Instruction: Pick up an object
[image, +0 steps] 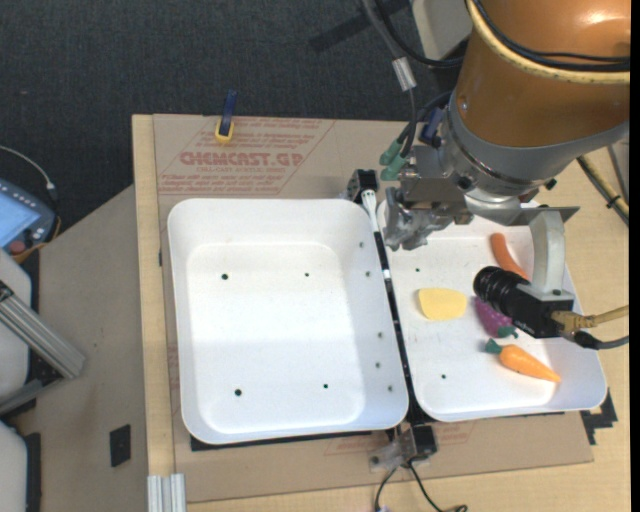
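Hand (403, 228): low over the far left corner of the right bin (450, 395), just beside the wall that bin shares with its neighbour, pointing down at the bin floor.
Hand state: cannot tell how far open it is. No object shows in its grasp.
Yellow piece (441, 303): flat and pale, the object closest to the hand. It lies on the bin floor just nearer the camera than the hand and slightly to the view's right, apart from it.
Orange piece (508, 255): slim and slanted, on the bin floor to the view's right of the hand, toward the far side. Its lower end is hidden.
Purple thing (492, 317): past the yellow piece from the hand, close to that piece's right edge. Only part of it shows.
Carrot (527, 363): orange with a green top, the object farthest from the hand, lying on its side near the front right corner. Its green end sits just beside the purple thing. Whether they touch, cannot tell.
Left bin (270, 330): white and shallow, on the other side of the shared wall from the hand, with small dark dots on its floor.
Arm (540, 80): grey with an orange band, rising from the hand to the view's upper right.
Cardboard (240, 155): brown sheet under both bins, red print showing behind the left bin.
Clip (227, 118): blue and yellow, on the cardboard's far edge, well away from the hand.
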